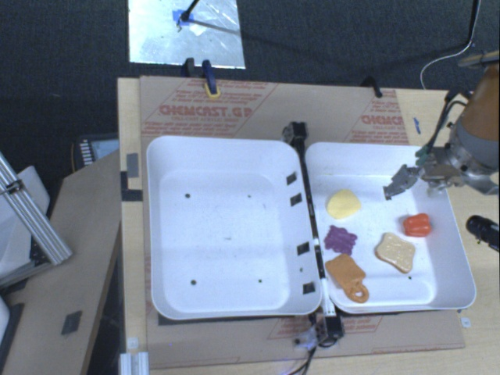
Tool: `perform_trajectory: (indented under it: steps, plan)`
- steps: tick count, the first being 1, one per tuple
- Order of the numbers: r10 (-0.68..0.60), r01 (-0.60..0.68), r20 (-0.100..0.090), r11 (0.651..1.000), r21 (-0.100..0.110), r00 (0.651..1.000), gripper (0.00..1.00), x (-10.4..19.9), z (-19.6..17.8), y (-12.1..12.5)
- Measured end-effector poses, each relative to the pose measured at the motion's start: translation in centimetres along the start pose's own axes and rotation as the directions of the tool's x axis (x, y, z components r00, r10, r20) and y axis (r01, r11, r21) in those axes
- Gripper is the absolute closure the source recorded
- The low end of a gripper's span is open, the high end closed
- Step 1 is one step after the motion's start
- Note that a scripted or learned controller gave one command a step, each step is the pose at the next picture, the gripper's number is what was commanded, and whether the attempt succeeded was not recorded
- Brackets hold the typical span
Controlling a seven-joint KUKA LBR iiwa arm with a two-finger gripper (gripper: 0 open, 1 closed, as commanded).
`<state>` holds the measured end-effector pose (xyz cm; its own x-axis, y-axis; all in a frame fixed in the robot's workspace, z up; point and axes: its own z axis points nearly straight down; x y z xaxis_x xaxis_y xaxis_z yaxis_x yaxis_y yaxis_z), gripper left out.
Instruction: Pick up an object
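1. Camera view looks down on two white bins side by side: the left bin and the right bin.
2. All the toys lie in the right bin. I count five, one of each kind.
3. One is a yellow round toy. One is a purple bumpy toy. One is an orange toy with a loop. One is a tan toast slice. One is a red toy.
4. The arm reaches in from the right. Its gripper hangs over the back part of the right bin.
5. I cannot tell if the gripper is spread or pinched. Nothing sits in it.
6. I think the job is at the start: the gripper is over the toys and no toy is lifted yet.
7. The yellow round toy and the red toy are nearest to the gripper. They lie apart from the others, so either looks easy to grab.
8. Next, I think the gripper must line up over one toy, go down, and squeeze it.
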<state>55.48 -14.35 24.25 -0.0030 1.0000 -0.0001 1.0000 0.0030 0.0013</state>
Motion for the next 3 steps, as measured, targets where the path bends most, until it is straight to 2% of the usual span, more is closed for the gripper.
perform_trajectory:
  steps: [1, 2, 3]
  plan:
    - [-0.002, 0.002, 0.0, 1.0, -0.003, 1.0, 1.0, 0.0, -1.1, 0.1]
    - [-0.01, 0.01, -0.002, 1.0, -0.007, 1.0, 1.0, 9.2, -6.6, 1.0]
    - [-0.011, 0.011, -0.004, 1.0, -0.006, 1.0, 1.0, 17.6, -10.9, -0.3]
